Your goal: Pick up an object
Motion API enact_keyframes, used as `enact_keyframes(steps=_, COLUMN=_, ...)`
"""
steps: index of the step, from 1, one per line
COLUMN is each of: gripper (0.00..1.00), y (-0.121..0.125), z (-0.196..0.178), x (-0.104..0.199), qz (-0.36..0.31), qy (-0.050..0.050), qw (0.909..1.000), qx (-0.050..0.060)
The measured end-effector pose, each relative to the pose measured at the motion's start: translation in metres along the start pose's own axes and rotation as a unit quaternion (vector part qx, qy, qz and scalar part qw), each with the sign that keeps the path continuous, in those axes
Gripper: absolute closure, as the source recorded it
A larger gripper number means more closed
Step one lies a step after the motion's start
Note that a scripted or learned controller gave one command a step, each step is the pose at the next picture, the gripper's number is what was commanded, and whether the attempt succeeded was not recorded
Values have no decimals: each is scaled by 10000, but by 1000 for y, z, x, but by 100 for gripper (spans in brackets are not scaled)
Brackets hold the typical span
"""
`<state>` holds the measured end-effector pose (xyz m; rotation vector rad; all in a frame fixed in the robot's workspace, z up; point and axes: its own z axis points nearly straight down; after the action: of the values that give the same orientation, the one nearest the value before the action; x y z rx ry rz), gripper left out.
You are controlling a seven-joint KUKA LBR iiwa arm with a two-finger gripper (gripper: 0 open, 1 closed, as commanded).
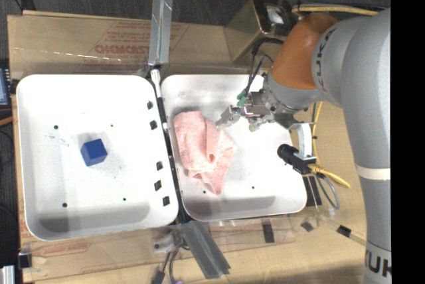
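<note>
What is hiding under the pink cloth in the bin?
The pink cloth lies crumpled on the floor of the right bin. White bin floor shows all around it. Whatever is beneath its folds is covered, so I cannot tell.

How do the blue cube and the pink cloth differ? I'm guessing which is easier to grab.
The blue cube is small, rigid and boxy; the pink cloth is larger, soft and crumpled flat. The cube sits alone in the left bin, far from the gripper; the cloth lies in the right bin, beside it. Both rest on bin floors.
</note>
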<state>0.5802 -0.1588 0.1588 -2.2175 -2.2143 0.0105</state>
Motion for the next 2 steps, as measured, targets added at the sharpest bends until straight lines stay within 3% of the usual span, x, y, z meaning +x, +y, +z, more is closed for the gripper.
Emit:
enact_keyframes(steps=1, gripper=0, y=15, z=65, x=8, qz=-895, qy=-2, qw=9960, qx=-54)
enact_keyframes(steps=2, gripper=100, y=16, z=57, x=9, qz=-916, qy=15, qw=9958, qx=-42)
